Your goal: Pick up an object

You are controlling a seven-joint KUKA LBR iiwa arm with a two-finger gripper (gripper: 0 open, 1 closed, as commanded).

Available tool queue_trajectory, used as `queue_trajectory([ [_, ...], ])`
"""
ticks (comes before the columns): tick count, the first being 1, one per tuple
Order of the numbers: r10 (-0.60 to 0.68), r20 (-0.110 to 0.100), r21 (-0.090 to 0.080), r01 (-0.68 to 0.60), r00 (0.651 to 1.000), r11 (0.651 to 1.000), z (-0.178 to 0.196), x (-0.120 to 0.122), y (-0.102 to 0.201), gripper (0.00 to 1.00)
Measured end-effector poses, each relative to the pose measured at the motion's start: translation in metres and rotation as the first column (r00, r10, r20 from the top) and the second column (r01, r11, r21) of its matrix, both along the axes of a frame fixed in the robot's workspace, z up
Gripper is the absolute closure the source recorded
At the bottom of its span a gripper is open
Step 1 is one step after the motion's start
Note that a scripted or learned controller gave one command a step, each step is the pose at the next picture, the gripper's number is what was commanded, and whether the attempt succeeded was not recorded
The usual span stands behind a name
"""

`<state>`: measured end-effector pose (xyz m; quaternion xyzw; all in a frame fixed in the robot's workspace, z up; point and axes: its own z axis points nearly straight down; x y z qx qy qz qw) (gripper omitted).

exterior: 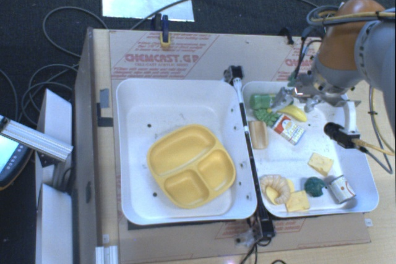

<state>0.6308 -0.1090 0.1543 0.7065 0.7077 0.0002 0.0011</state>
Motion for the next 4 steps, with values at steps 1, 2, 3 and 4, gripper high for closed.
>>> queue_trajectory([
  [1, 0.001, 0.001, 0.002, -0.001, 1.0, 1.0, -0.065, 0.018, -0.003, 0.0],
  [2, 0.002, 0.011, 0.003, -0.002, 1.0, 1.0, -0.051, 0.021, -0.002, 1.0],
  [3, 0.003, 0.005, 0.002, -0.003, 1.0, 1.0, 0.059, -0.011, 0.054, 1.0],
  [4, 0.002, 0.001, 0.001, -0.002, 1.0, 1.0, 0.058, -0.012, 0.053, 0.0],
])
